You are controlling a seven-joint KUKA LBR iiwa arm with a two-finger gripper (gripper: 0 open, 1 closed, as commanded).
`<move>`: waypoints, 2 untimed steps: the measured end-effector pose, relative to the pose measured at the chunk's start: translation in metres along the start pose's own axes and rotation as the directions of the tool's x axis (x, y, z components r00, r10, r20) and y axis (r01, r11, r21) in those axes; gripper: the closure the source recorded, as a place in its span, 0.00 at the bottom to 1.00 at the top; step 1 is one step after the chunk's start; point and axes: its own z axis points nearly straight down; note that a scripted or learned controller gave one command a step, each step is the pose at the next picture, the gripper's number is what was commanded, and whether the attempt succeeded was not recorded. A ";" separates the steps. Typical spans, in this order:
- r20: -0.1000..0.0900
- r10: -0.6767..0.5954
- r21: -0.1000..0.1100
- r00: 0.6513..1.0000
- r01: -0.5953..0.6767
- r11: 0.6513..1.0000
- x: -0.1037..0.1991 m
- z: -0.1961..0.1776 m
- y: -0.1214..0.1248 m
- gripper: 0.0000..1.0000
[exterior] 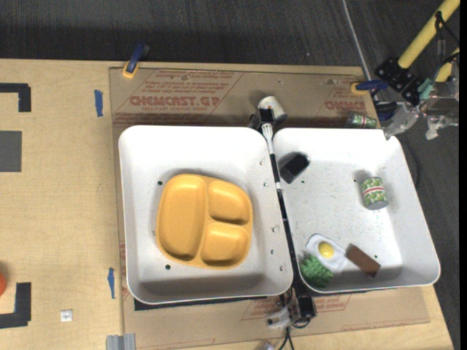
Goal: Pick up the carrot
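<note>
Orange blob [2, 284] at the bench's far eight-o'clock edge, cut off by the frame, may be the carrot; I cannot be sure. It lies well outside both white plastic bins [139, 217]. Risk: a reach into the right bin could seize the green striped can [374, 192] instead. The grey pincer [400, 122] hovers at two o'clock, beyond the bin rim, holding nothing visible; its opening cannot be told.
</note>
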 end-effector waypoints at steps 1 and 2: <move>-0.001 -0.038 0.001 0.999 0.038 0.999 0.027 0.093 -0.062 0.00; -0.002 0.043 0.001 0.999 -0.043 0.999 0.102 0.189 -0.092 0.00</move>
